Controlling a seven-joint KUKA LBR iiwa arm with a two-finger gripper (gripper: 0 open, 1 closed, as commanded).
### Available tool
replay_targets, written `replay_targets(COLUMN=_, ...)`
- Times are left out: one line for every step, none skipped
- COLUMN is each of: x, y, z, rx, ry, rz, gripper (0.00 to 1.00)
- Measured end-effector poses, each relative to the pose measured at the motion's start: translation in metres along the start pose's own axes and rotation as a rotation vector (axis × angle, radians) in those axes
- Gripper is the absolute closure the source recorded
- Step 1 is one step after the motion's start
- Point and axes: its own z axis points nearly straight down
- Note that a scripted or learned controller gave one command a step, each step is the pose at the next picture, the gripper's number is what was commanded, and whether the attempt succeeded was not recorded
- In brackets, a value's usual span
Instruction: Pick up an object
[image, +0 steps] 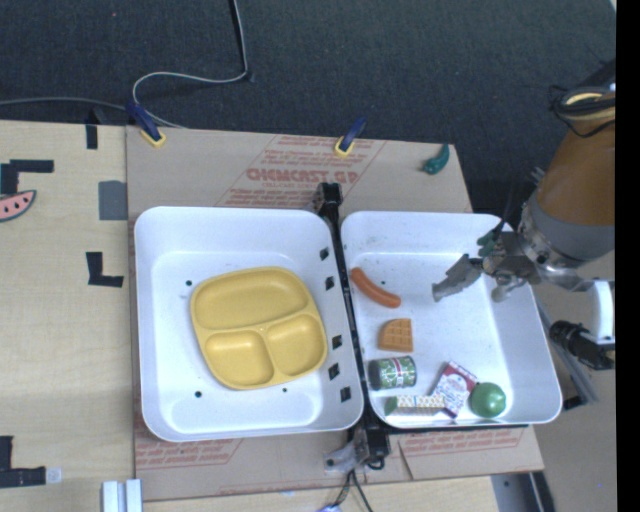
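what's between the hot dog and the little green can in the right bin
In the camera view, a waffle piece lies between the hot dog and the green can.

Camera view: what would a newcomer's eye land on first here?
Probably the yellow divided tray, lying alone in the left bin. Next, the cluster in the right bin: a toy hot dog, a waffle piece, a small can, a snack packet and a green ball. The gripper hangs over that bin's far right part, with nothing between its fingers.
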Motion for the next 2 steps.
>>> replay_targets(x=0.013, y=-0.006, z=0.12, rx=0.004, ry=0.001, rz=0.001, gripper=0.0)
replay_targets(x=0.018, y=0.015, z=0.177, rx=0.0, ry=0.0, rz=0.002, gripper=0.0)
